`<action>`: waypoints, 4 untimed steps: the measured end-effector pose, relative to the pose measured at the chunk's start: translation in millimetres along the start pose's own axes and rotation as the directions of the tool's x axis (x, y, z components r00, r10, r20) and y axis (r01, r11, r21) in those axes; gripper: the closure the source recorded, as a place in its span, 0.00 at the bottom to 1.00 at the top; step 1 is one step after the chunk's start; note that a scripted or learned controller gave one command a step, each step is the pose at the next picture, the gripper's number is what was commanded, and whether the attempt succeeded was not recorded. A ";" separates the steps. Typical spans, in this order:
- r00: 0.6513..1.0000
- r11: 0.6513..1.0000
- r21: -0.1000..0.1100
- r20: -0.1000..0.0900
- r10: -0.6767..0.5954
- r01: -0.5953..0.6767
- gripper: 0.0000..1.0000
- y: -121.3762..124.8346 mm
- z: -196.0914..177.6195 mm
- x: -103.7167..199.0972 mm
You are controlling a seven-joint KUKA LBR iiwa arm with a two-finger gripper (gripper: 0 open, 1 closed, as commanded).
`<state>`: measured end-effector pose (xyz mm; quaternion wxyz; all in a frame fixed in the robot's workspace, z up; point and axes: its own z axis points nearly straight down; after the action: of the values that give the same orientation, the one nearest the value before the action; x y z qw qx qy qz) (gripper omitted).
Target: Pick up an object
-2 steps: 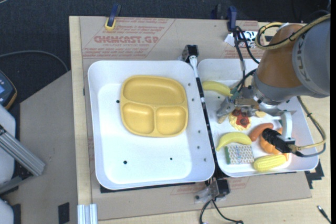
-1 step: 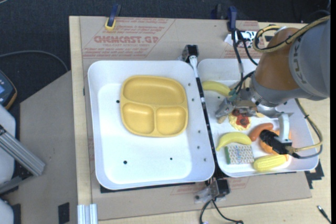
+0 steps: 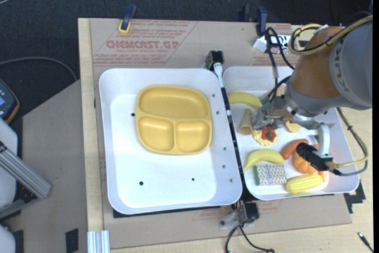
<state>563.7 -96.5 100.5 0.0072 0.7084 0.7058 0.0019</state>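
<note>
The tool (image 3: pixel 265 120) is hanging low over the right bin (image 3: pixel 349 183), right of frame centre, and the small red-and-yellow toy food (image 3: pixel 265 135) is lying just below it, almost touching. Whether the tool is open or closed I cannot tell. The arm (image 3: pixel 331 68) is reaching in from the upper right, wrist bending down and leftward over the toys.

The arm (image 3: pixel 331 71) hides the right bin's (image 3: pixel 249 77) back corner.
</note>
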 end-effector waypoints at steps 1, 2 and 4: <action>1.000 1.000 0.006 -0.006 -0.004 0.004 1.00 0.2 -63.4 -3.9; 1.000 1.000 0.006 -0.006 -0.006 0.006 1.00 8.8 -110.1 0.3; 1.000 1.000 0.016 -0.011 -0.009 0.010 1.00 5.2 -114.6 54.8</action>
<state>567.6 -40.8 214.8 -0.0024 0.7051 0.7091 -0.0002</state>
